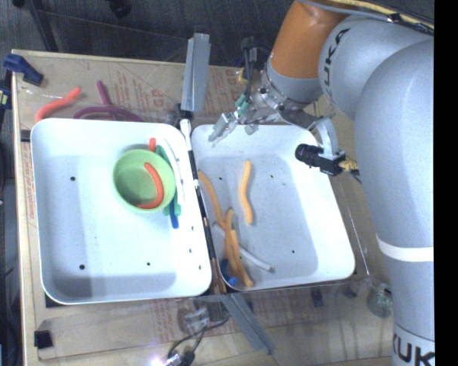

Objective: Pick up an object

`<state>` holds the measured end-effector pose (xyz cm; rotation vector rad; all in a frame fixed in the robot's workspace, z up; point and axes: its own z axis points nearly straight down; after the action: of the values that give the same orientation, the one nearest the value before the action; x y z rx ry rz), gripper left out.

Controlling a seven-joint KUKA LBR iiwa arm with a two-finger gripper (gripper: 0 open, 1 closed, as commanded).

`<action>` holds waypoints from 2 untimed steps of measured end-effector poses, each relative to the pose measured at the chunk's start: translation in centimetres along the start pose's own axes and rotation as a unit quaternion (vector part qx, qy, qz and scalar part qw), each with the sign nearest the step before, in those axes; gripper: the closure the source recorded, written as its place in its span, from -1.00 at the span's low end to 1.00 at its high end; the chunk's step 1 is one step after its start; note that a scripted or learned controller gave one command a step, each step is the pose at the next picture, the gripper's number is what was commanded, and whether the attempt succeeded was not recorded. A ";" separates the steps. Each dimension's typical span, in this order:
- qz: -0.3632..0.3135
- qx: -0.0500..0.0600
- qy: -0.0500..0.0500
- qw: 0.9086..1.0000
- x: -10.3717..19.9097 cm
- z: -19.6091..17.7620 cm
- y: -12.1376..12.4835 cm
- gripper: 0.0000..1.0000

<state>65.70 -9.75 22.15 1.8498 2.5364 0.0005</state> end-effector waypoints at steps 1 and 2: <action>0.052 0.003 0.001 0.999 -5.0 11.7 -1.7 -1.00; 0.050 0.002 0.002 0.999 -5.0 10.6 -1.6 1.00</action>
<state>65.68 -14.98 11.53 1.9778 2.4454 -0.0016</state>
